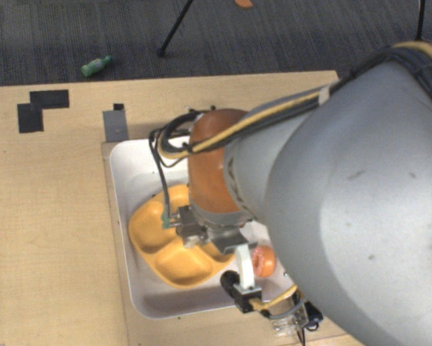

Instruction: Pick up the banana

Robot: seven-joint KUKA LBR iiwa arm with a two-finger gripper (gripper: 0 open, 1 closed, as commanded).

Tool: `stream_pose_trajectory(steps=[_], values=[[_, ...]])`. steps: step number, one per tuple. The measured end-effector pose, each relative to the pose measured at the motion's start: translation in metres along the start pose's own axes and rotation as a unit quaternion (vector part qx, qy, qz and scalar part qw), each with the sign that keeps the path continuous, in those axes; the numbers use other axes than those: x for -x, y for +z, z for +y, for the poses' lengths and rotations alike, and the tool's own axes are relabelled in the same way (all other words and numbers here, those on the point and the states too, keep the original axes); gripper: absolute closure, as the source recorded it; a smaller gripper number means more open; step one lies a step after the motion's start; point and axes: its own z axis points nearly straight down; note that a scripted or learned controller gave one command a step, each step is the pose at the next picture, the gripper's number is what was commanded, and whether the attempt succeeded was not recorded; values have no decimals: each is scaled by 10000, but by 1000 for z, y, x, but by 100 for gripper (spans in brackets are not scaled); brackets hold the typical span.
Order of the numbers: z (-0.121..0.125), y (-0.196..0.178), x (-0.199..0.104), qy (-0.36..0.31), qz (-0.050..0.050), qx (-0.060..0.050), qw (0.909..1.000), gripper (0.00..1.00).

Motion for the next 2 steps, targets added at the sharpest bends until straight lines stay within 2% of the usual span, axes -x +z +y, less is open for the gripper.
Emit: stream_pose_trajectory(steps=[1,2], values=[[-13,-149,-16,626,14,30,9980,100],[-6,25,-6,-614,18,157,9980,100]])
